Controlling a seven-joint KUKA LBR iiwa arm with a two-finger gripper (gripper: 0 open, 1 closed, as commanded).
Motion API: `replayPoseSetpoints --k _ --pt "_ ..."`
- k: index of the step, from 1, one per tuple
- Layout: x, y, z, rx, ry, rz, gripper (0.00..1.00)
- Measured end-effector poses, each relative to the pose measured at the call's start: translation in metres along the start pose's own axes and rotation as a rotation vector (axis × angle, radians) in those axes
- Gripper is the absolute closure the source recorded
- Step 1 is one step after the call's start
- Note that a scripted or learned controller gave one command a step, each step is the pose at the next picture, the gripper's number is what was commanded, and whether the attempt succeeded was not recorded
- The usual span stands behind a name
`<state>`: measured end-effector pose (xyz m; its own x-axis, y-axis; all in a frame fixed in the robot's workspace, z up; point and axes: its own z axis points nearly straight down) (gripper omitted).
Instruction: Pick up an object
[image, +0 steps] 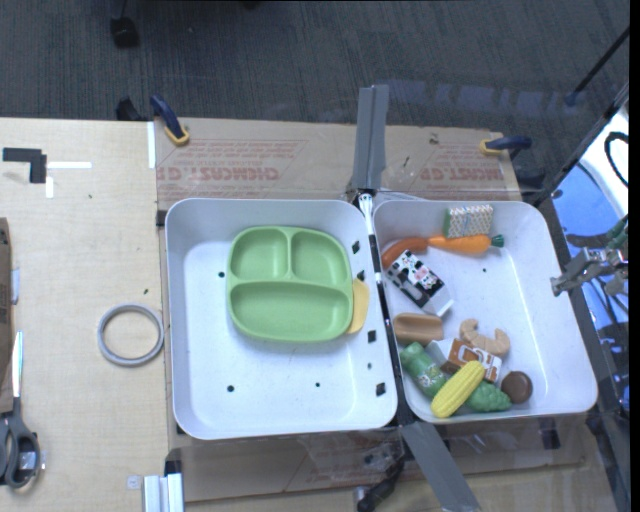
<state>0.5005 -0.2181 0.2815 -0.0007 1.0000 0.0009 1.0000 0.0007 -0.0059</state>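
A: Status of the pick?

B: Not started, judging by the layout. Every candidate object rests in the right bin (560, 300): carrot (462, 242) at the far side, cow-print box (416, 279) near the centre divider, corn (456, 388) at the near edge, with a brown roll (418, 326) between them. Nothing is lifted.

A: Left bin?

B: The left bin (195, 330) carries a green divided plate (290, 283), lying flat.

A: Gripper condition?

B: Cannot tell. No jaws can be made out, so neither opening nor grasp can be stated.

A: Remaining work?

B: All of it: select an object, approach, close, lift.
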Motion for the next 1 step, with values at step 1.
replayPoseSetpoints --k 1 --pt "-0.004 -0.0223 0.1178 -0.004 -0.001 -0.122 0.0"
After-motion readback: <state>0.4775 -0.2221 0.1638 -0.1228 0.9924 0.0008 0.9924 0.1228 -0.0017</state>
